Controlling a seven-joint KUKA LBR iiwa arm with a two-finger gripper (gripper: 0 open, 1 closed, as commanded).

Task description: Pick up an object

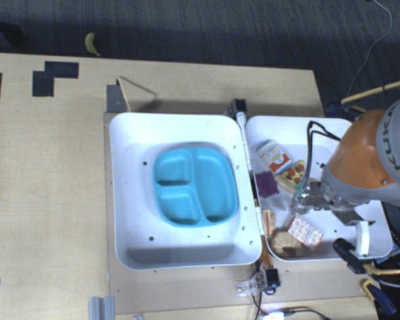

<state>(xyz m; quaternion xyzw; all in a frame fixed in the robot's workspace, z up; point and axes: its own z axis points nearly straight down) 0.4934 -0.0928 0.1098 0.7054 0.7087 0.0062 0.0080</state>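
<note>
We see the gripper (pixel 305 202) low in the right bin (pixel 360 127); the red-checked packet (pixel 305 232) lies just below it toward the near wall; whether it grasps anything we cannot tell.

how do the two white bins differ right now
The left bin holds one blue divided tray; the right bin holds several small packets and snacks. The arm reaches over the right bin, not the left bin. Both are shallow, white and side by side.
</note>
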